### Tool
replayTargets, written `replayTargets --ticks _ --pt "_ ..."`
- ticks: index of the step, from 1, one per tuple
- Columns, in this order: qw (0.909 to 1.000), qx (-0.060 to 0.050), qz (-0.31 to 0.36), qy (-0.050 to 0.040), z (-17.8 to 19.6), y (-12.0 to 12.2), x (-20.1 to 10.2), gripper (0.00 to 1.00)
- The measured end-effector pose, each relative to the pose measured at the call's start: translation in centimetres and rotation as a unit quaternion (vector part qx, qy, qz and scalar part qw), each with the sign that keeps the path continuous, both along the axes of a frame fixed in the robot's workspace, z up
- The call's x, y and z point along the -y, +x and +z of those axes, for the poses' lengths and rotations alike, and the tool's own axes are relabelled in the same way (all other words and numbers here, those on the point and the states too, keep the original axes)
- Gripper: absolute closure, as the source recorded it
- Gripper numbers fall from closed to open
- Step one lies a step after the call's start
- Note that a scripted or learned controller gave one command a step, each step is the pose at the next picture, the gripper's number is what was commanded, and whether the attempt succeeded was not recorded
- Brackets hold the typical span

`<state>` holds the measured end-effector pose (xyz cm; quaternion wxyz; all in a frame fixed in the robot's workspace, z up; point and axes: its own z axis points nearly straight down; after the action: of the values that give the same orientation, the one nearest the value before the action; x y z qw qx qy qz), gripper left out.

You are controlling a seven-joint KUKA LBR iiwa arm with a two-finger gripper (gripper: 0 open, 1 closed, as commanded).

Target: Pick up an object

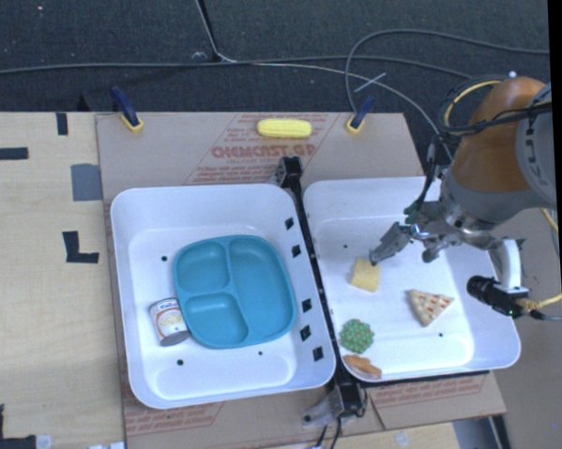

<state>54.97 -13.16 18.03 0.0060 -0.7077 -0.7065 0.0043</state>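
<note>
Right bin contents: a pale yellow cheese wedge [364, 275] lying near the bin's centre-left; a pizza slice [429, 306], point toward the upper left, well to its right; a green, knobbly piece, possibly broccoli [356, 335], near the front-left corner; a small orange item [363, 365] just below it.

I'm seeing a yellow banana [283, 128] lying on the cardboard [211, 152] behind the bins, between two blue clamps [126, 109] holding that sheet's far edge. Black cables [282, 64] are running across the dark floor beyond. Black tape marks [76, 248] are sitting on the wooden bench [41, 306] at left.
</note>
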Motion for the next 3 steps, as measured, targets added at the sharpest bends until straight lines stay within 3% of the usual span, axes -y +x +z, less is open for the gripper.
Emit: replayTargets --ticks 1,3 --pt "1.0 0.006 0.002 -0.0009 0.6 0.3 0.0 0.0" --pt "1.0 0.007 0.002 -0.0019 -9.7 0.6 0.5 0.0"
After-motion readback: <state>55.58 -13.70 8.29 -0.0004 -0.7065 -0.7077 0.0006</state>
